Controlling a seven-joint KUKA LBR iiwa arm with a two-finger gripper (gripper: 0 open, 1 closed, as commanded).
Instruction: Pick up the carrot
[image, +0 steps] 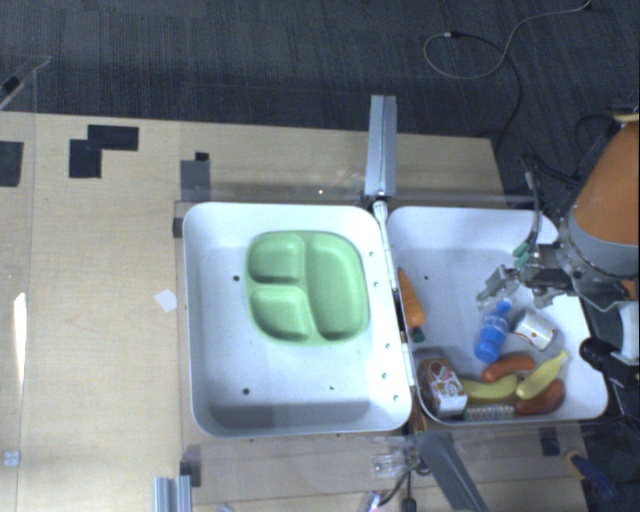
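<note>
- Clearly, the tapered orange carrot (409, 303) lies along the right bin (450, 235) wall, at nine o'clock.
- Metal gripper (512, 283) hovers at three o'clock, fingers spread, grasping nothing.

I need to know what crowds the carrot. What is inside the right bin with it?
The carrot lies against the right bin's left wall. Also inside: a blue bottle, bananas, a sausage and a packet. Anything beneath that pile is covered.

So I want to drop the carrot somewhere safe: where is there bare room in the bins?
Bare floor rings the green tray in the left bin, widest along its near edge. The right bin is open at the far end, beyond the carrot. Its near end is crowded: bottle, bananas, packet.
</note>
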